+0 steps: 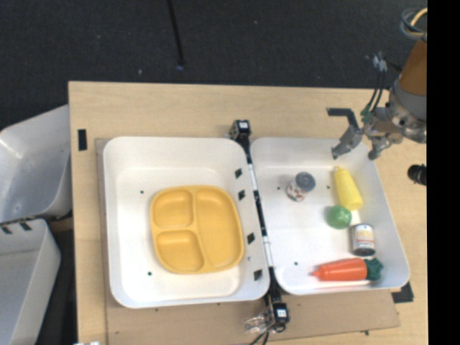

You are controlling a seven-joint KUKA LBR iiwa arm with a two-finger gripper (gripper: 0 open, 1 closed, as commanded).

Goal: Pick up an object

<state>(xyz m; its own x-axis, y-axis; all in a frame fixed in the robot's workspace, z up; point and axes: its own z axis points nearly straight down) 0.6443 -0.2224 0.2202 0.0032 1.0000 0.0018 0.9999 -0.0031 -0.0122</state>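
Two fingers spread, nothing between them.
Gripper (361, 146) hangs over the right bin's (287, 254) far rim; descending here risks striking it, missing the yellow bottle (347, 187) just below.

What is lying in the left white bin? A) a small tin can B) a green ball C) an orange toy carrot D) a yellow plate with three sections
D: the yellow plastic plate with three sections lies in the left white bin.

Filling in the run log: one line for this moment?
gripper open, over right bin's far edge | holds nothing | corn, carrot untouched
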